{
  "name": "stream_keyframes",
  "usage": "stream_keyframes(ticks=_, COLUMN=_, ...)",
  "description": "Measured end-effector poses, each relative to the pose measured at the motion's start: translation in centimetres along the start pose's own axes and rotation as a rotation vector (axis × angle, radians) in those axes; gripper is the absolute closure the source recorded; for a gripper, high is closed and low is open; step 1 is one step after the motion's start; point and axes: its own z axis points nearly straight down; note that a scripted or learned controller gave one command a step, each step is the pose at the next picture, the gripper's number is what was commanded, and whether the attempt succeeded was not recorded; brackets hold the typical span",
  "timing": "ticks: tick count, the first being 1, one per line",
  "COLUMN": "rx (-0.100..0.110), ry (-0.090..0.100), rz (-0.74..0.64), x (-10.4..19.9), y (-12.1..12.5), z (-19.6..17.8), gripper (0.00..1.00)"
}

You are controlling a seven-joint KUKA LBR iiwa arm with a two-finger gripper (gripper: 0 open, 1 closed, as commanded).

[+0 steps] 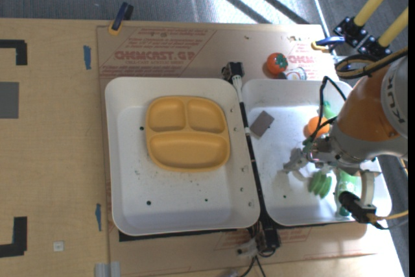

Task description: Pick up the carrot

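Currently approach step, nothing gripped.
Metal two-finger end effector (295,164) open in right white plastic bin (279,139); next shift toward orange carrot (312,126), upper right.

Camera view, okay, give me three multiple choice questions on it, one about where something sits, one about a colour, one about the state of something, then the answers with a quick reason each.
1. Where does the yellow divided plate sit?
A. in the left bin
B. in the right bin
C. on the cardboard outside both bins

2. What colour is the small flat square in the right bin?
A. red
B. grey
C. blue

3. What is in the divided plate's compartments?
A. a carrot
B. green toys
C. nothing

Answers: 1 A, the plate lies in the middle of the left bin. 2 B, the square is plain grey against the white floor. 3 C, all three compartments show only bare yellow.
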Motion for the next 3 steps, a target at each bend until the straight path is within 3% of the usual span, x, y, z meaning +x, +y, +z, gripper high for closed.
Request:
stream_keyframes(ticks=1, rx=-0.002, ry=0.014, rz=-0.084, x=-4.5, y=-0.9, z=0.5, gripper=0.0)
stream_keyframes(ticks=2, rx=-0.005, ry=-0.003, rz=-0.175, x=-6.2, y=-1.9, z=-11.6, gripper=0.0)
stream_keyframes(ticks=3, rx=-0.007, ry=-0.004, rz=-0.176, x=-6.2, y=-1.8, z=-12.6, gripper=1.0)
